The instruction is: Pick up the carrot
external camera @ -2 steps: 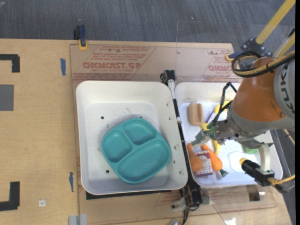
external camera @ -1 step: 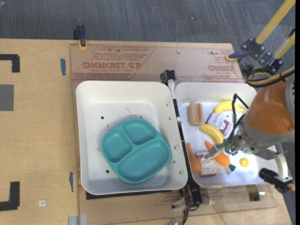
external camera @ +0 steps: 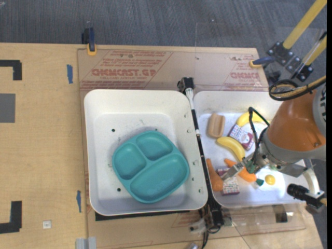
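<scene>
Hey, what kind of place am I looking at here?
Probably a robotics lab test bench: a robot arm reaches over two white bins, one with a teal divided plate, the other with toy food like a banana.

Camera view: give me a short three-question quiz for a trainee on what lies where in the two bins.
1. Which bin holds the teal plate: left or right in the picture?
2. True or false: the banana lies in the right bin, the one that the arm's orange band hangs over.
3. How many compartments does the teal plate have? A) two B) three C) four

Key
1. The left bin.
2. True.
3. B, three: two smaller ones and one larger.
</scene>
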`<action>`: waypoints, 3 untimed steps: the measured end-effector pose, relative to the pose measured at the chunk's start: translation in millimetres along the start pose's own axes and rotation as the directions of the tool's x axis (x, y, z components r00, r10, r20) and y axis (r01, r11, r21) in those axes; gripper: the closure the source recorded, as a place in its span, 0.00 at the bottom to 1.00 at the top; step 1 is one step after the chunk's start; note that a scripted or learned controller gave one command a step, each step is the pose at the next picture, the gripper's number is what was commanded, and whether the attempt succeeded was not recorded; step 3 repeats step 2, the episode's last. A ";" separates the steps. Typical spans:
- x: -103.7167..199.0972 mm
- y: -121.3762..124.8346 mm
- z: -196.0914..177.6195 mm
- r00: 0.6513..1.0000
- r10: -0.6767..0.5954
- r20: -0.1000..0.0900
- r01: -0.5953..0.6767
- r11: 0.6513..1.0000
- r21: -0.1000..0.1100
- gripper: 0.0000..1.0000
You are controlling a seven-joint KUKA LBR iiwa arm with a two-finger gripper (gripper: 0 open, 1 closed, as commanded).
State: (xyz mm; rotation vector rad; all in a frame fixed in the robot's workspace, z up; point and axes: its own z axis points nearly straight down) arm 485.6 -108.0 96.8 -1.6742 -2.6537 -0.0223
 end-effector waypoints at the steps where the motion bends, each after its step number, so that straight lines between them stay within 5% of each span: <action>1: -3.3 3.6 -12.0 1.000 0.004 0.016 -0.004 1.000 -0.015 1.00; 2: 60.7 25.1 -88.8 0.992 0.125 0.012 -0.125 0.992 0.001 1.00; 3: 60.7 25.1 -88.8 0.992 0.125 0.012 -0.125 0.992 0.001 1.00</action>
